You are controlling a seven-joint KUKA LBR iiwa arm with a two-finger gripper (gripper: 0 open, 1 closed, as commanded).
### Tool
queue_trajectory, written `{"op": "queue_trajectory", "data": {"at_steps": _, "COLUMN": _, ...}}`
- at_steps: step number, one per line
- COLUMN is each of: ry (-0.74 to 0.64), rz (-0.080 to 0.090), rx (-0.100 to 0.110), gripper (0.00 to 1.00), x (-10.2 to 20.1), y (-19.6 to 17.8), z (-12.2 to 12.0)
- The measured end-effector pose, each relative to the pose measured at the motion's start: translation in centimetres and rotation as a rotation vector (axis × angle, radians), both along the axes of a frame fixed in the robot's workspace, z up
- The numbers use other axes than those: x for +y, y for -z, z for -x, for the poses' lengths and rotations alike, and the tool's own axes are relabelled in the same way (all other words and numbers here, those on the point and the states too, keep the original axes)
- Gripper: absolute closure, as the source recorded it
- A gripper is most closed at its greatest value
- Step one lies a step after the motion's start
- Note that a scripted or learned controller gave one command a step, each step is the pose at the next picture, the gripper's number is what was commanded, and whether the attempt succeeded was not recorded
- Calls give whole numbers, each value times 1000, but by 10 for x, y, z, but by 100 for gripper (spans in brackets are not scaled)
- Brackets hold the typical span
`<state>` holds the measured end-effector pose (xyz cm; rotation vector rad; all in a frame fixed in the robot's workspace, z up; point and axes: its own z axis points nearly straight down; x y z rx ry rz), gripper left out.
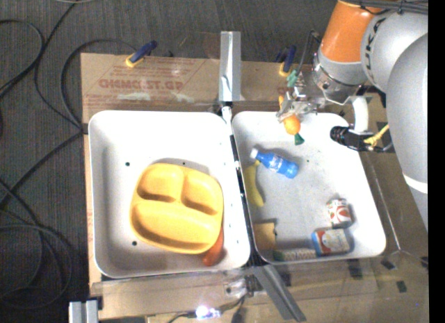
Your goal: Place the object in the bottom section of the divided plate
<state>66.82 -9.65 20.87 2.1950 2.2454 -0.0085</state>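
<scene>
- You are looking at the small orange carrot-like toy hanging at the gripper, over the right bin's far edge.
- Its long axis is running roughly upright, green tip pointing down.
- The jaws are clamping its upper end.
- The yellow divided plate is sitting in the left bin, well apart.

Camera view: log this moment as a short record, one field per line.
plate: yellow divided plate in left bin, sections bare
gripper: gripper over right bin, at its top edge
held: small orange object between the fingers
right bin items: blue bottle, banana, red-white can
task state: object not yet on plate
</scene>
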Motion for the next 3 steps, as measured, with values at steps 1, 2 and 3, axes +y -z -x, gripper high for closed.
{"op": "queue_trajectory", "data": {"at_steps": 1, "ry": -45, "rz": -4, "rx": 1, "gripper": 100, "x": 58, "y": 20, "z": 33}}
{"op": "queue_trajectory", "data": {"at_steps": 2, "ry": 135, "rz": -5, "rx": 2, "gripper": 100, "x": 93, "y": 27, "z": 90}}
{"op": "queue_trajectory", "data": {"at_steps": 3, "ry": 204, "rz": -3, "rx": 3, "gripper": 100, "x": 144, "y": 27, "z": 166}}
